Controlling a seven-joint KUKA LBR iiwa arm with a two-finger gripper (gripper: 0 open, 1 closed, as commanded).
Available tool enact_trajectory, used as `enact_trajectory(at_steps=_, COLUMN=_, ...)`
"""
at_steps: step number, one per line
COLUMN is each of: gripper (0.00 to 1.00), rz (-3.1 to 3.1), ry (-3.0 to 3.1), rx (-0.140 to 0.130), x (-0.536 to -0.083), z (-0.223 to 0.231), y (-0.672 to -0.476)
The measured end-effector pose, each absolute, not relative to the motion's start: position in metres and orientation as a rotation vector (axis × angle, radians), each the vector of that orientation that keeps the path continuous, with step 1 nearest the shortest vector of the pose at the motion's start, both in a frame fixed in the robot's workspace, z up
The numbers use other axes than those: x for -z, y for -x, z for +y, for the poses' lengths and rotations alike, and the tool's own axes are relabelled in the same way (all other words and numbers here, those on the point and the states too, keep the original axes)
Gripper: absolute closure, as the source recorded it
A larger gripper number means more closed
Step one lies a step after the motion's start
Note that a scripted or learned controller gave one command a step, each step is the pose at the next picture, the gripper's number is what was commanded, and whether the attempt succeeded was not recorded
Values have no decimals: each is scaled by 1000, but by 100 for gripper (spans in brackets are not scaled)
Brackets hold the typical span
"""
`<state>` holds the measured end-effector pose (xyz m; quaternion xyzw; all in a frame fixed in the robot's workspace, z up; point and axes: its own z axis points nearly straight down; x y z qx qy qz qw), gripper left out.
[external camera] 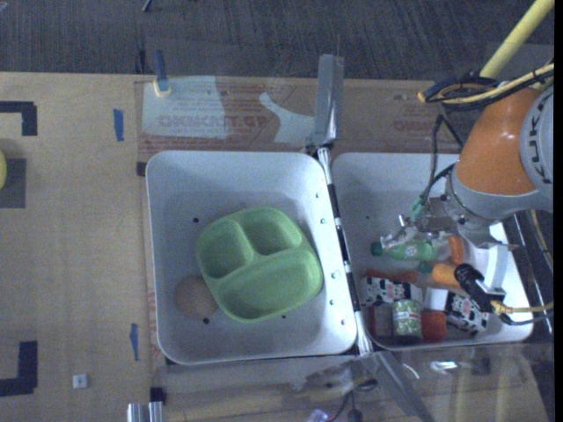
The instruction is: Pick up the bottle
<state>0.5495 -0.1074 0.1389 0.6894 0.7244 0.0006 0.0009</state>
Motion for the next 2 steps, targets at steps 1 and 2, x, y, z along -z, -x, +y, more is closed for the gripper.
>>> enact_trajectory(at_steps=1, gripper=0, rz=1910, ry=-2491, rx=-7, x=-87, z=-94, y=-515)
enact_trajectory(at_steps=2, gripper=0, rz=1941, ry=-2468, rx=-1, x=-200, z=-147, y=-542)
